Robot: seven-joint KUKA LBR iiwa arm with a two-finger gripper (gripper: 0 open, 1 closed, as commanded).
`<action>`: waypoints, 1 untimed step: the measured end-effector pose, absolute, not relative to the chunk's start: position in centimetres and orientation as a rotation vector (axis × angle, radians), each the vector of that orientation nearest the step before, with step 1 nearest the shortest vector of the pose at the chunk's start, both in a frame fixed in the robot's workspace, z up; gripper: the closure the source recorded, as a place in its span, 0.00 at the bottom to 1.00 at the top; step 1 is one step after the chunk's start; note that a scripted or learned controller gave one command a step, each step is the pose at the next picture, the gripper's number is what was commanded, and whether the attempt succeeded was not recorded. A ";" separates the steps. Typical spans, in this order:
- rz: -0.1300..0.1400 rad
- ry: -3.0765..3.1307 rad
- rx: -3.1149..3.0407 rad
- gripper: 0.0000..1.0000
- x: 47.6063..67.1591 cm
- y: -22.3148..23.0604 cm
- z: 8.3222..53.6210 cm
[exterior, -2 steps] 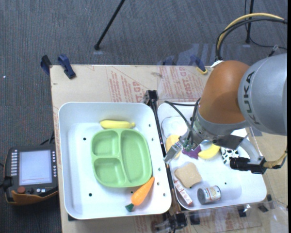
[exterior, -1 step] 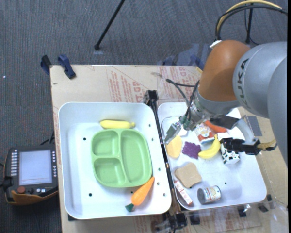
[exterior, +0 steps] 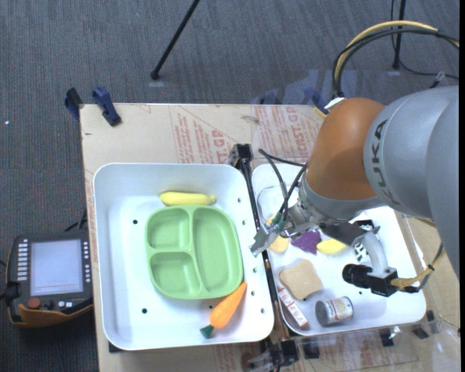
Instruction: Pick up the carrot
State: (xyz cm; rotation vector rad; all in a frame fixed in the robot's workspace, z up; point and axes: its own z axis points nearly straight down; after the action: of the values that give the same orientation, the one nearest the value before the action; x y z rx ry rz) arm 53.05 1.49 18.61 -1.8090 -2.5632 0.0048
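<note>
The tool point(exterior: 273, 235) hangs over the right bin point(exterior: 415, 304) near the divider between the bins; whether it is open or closed cannot be told. Just beside it lie a purple item point(exterior: 306, 242) and a bread slice point(exterior: 301, 279). The carrot point(exterior: 228, 308) rests in the left bin point(exterior: 112, 208), touching the green divided plate point(exterior: 194, 253).

you see the carrot point(exterior: 229, 307) lying in the left bin point(exterior: 112, 208) against the green tray point(exterior: 194, 253), with the arm point(exterior: 372, 161) over the right bin point(exterior: 415, 301)
</note>
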 end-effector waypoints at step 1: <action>0.007 -2.454 -1.953 0.00 47.5 2.6 18.6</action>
State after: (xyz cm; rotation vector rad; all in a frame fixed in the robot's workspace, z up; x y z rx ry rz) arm 47.47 2.58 18.57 -1.9526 -2.4542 0.0069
